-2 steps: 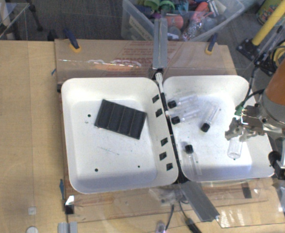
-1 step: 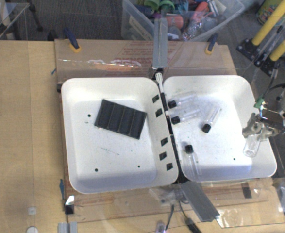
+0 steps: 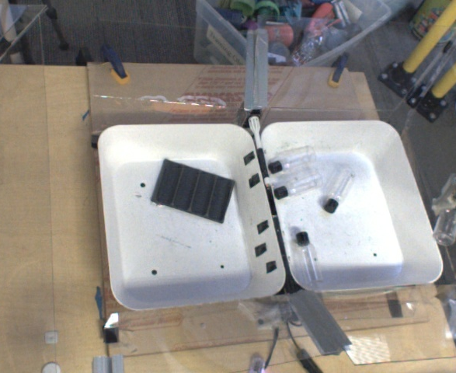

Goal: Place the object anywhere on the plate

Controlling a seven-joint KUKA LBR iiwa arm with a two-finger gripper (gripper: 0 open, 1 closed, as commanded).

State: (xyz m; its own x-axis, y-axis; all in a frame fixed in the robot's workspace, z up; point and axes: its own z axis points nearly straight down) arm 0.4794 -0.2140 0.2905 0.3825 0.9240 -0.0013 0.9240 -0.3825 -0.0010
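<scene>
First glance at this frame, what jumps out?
The dark ribbed plate stands out most, lying at a slant in the left bin. Next, four clear vials with black caps, scattered in the right bin, mostly toward its left and middle. Behind the bins, a clear tub of colourful odds and ends sits at the top of the view.

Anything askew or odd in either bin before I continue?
Nothing damaged. The flat black ribbed plate lies skewed in the left white bin; four clear black-capped vials lie tipped and scattered in the right white bin.
</scene>
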